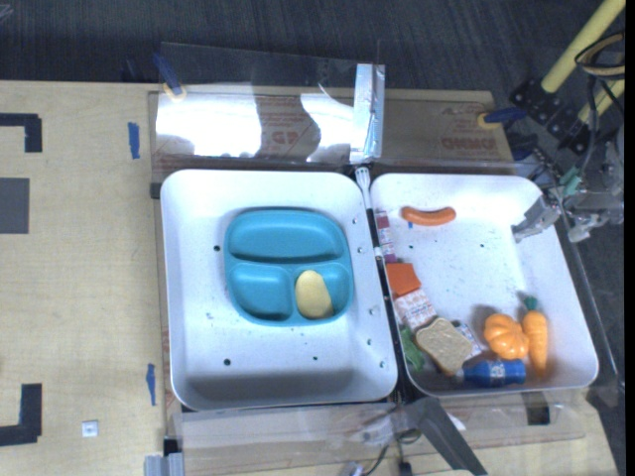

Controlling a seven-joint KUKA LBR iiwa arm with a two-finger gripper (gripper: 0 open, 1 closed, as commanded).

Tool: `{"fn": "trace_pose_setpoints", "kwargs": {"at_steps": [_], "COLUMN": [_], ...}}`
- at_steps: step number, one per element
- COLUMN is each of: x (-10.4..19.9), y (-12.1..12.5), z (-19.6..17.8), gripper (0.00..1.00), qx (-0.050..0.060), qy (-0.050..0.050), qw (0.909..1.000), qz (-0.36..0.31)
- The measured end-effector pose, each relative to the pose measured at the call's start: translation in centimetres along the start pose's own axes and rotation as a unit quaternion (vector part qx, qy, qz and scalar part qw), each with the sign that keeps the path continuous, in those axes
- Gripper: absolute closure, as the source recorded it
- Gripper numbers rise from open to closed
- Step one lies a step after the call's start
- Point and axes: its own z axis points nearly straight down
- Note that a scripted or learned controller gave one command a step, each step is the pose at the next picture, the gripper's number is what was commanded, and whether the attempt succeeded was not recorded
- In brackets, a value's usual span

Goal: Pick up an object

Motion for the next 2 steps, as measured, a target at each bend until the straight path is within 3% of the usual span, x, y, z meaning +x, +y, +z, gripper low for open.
{"fn": "trace_pose_setpoints", "kwargs": {"at_steps": [1, 2], "x": [3.6, -0.5], "y": [3.6, -1.2], "z": [14.4, 17.4], "gripper": [0.0, 0.0], "qx": [0.006, -0.002], "qy": [0.002, -0.001], "qw": [0.9995, 0.9967], "qz": [-0.03, -0.081]}}
